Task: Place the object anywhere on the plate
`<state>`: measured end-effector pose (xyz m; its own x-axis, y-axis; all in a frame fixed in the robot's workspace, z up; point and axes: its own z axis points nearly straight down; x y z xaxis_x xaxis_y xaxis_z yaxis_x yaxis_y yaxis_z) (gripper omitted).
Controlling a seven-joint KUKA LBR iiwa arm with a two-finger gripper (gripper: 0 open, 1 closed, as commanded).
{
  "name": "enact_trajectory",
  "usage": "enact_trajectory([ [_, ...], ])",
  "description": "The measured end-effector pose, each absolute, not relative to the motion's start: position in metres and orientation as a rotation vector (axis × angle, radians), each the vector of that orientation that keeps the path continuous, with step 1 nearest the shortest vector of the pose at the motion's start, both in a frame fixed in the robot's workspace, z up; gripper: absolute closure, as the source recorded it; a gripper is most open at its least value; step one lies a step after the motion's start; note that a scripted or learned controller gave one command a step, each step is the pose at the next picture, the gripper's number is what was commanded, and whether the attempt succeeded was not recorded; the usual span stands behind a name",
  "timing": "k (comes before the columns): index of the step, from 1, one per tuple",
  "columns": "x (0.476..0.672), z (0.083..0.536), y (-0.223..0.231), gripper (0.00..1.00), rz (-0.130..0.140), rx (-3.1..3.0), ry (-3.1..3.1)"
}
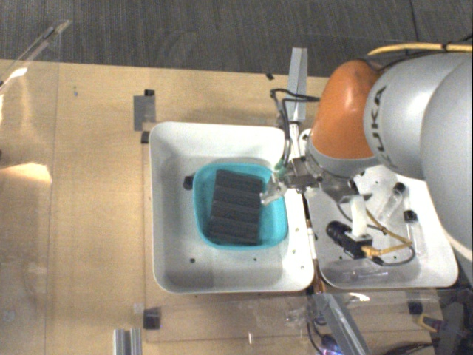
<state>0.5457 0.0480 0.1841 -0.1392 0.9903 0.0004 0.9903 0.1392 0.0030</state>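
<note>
Camera view: the end effector (pixel 275 187) hangs over the right rim of the teal plate (pixel 275 220) in the left bin (pixel 170 198). Whether it is wide or narrow cannot be told. The dark ribbed object (pixel 235 205) lies on the plate, just left of it.

My grey arm (pixel 421 117) reaches in from the right, orange band (pixel 344 109) above my wrist. My end effector (pixel 275 187) points leftward and low, its tip small and blurred.
</note>
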Motion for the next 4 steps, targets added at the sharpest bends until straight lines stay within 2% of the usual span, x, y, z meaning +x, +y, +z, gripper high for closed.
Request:
enact_trajectory([
  [1,0.489,0.298,0.036,0.00,0.011,2.077,2.349],
  [2,0.539,0.193,0.011,0.00,0.004,2.114,2.322],
  [3,0.539,0.226,-0.031,0.00,0.008,2.114,2.315],
  [4,0.500,0.366,-0.028,0.00,0.013,2.295,2.132],
])
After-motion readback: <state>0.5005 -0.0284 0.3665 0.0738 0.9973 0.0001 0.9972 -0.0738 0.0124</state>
